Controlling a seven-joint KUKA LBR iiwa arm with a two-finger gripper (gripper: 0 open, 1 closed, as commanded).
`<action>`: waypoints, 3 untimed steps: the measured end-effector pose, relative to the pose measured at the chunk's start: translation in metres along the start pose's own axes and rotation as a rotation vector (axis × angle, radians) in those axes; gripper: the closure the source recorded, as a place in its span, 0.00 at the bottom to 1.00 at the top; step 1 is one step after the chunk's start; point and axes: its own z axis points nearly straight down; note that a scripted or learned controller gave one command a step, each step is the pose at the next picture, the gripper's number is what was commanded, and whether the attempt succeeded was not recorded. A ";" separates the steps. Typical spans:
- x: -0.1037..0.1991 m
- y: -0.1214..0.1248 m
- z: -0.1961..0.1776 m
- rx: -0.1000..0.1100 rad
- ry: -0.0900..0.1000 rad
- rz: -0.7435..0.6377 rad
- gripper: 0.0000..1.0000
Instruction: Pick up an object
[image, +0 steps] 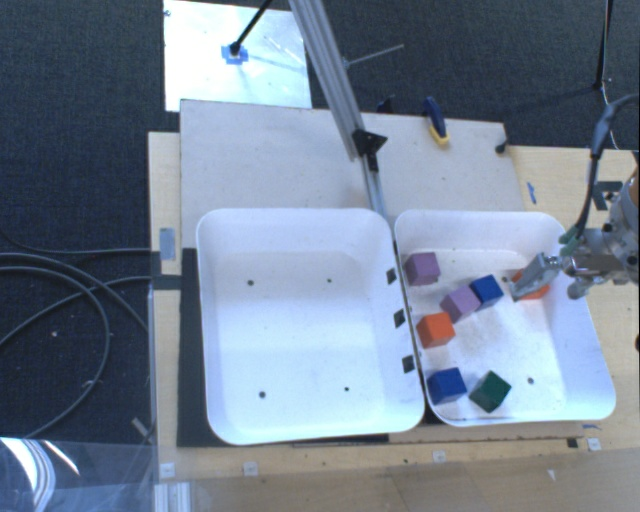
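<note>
Several small blocks lie in the right bin (590, 385): a purple one (422, 267), a lilac one (460, 302), a blue one (487, 290), an orange one (435, 328), a second blue one (446, 384) and a dark green one (490, 390). An orange-red block (534, 291) sits near the bin's right side, partly hidden. My gripper (555, 282) hangs over that side, open, its left finger (530, 279) right over the orange-red block. The block is beside that finger, not clearly between the two.
The left bin (215, 300) sits beside the right one, with black clips (398, 318) along the shared edge. A metal pole (340, 90) slants over the board behind the bins. Cables (60, 300) lie on the floor at the left.
</note>
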 end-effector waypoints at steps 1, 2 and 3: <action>0.008 -0.001 0.002 0.004 0.000 0.003 0.00; -0.020 -0.001 -0.035 0.002 -0.002 0.008 0.00; 0.102 0.001 -0.175 -0.004 0.002 -0.004 0.00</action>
